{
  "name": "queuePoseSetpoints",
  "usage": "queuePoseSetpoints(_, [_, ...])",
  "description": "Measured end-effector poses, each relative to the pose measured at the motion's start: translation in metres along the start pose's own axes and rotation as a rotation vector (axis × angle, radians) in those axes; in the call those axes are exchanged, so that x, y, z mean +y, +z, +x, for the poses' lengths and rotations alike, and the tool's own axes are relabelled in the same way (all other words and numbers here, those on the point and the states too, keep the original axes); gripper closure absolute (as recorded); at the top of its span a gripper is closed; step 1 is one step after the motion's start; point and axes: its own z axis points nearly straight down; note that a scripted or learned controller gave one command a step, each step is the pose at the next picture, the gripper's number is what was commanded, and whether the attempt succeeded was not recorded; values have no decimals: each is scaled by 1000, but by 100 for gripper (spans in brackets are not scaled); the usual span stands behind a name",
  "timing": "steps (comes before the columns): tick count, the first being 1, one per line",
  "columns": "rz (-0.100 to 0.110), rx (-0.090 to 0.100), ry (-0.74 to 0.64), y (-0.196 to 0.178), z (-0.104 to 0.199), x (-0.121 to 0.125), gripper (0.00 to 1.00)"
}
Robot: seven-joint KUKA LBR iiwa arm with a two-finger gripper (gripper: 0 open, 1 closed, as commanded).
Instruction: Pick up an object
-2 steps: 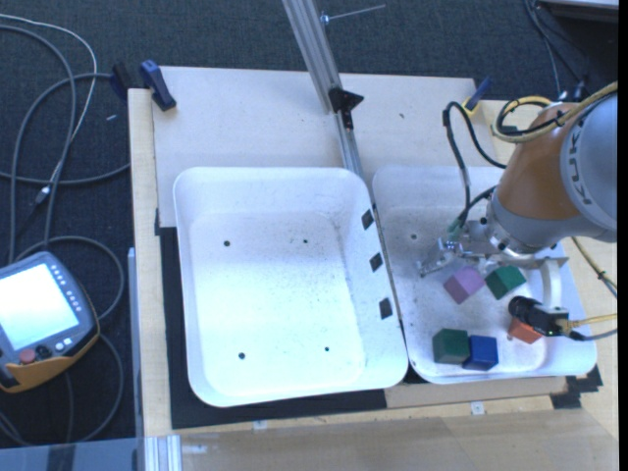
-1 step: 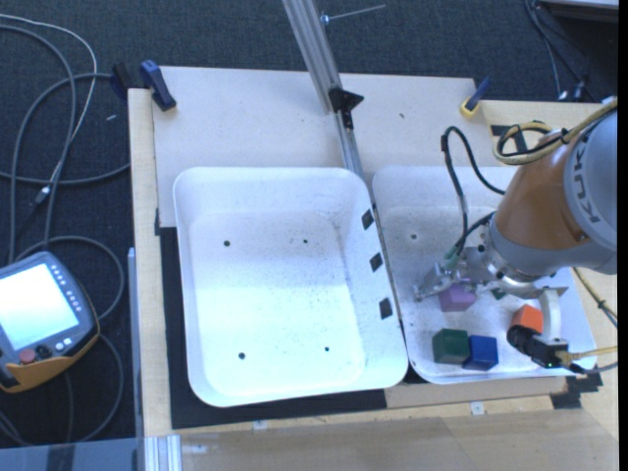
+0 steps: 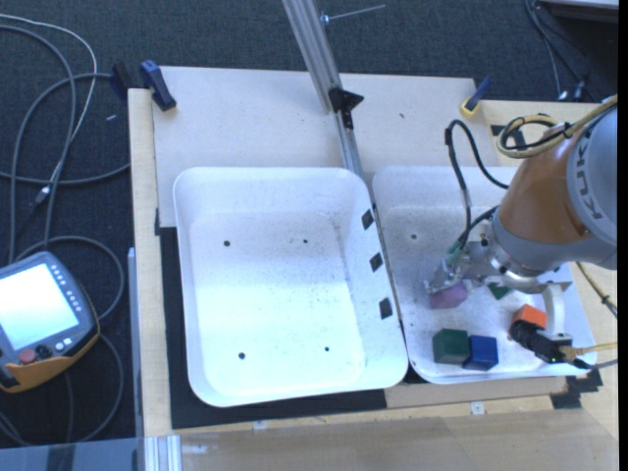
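**White bins, and a small pink piece under my wrist**

White plastic made up the biggest things before me: the left bin [image 3: 265, 283] lay bare, and the right bin [image 3: 422, 214] held all the pieces. My grey-and-orange arm [image 3: 549, 214] reached over that right bin, and my gripper [image 3: 453, 275] was low, right at a pink object [image 3: 449, 296] near the bin's middle. Whether I had it clamped I could not tell. Nearer the front rim sat a green block [image 3: 451, 344] touching a blue block [image 3: 482, 351], with an orange piece [image 3: 530, 316] to the right. I judged the pink object light and possibly soft, best pinched across its middle.
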Motion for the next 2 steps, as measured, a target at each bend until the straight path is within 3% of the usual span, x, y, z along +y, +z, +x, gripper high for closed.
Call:
queuePoseSetpoints(1, [-9, 1, -8, -94, 69, 26, 100])
queuePoseSetpoints(2, [6, 3, -7, -89, 128, 2, 100])
